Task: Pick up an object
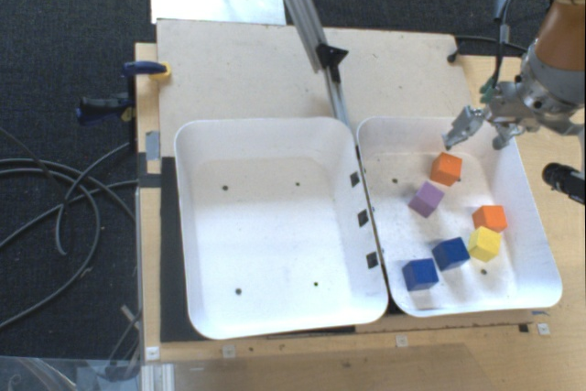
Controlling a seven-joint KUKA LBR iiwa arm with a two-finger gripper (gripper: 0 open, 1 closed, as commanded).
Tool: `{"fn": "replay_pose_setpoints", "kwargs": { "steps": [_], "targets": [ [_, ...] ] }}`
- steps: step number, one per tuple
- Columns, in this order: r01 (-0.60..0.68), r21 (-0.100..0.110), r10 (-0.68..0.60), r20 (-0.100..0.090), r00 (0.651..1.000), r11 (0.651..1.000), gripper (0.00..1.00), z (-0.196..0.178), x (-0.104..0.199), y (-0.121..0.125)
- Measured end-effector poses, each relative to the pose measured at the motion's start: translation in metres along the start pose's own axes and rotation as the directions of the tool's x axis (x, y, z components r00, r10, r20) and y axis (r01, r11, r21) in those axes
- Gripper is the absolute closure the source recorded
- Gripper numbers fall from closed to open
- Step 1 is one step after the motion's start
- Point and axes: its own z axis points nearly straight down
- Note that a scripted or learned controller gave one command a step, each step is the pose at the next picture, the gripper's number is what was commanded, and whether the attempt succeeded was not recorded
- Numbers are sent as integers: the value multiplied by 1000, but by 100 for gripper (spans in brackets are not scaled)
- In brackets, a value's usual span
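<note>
Camera view looks down on the right bin (pixel 531 197), and that bin is my landmark for everything else. The gripper (pixel 482 132) hangs over its far edge, fingers spread apart with nothing between them. Just in front of those fingers, inside the bin, sits an orange cube (pixel 446 168), with a purple cube (pixel 426 199) a little nearer to me. Closer to the bin's near wall lie a second orange cube (pixel 490 218), a yellow cube (pixel 484 244) and two blue cubes (pixel 450 254), the other blue one (pixel 419 274) beside it. As I read it, the pick hasn't begun: no cube is lifted, so descending, closing and raising all remain. The left bin (pixel 275 142) adjoins it.
</note>
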Motion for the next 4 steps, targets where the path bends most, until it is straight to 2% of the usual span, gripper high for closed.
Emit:
{"fn": "replay_pose_setpoints", "kwargs": {
  "steps": [1, 2, 3, 4],
  "targets": [
    [-5, 0, 5, -2, 1000, 1000, 0, 162, -49, -6],
    [2, 16, -2, 2, 1000, 1000, 0, 191, -21, 96],
    [3, 18, -3, 7, 1000, 1000, 0, 193, 30, 94],
    [1, 17, -1, 4, 1000, 1000, 0, 192, 29, 94]
  ]
}}
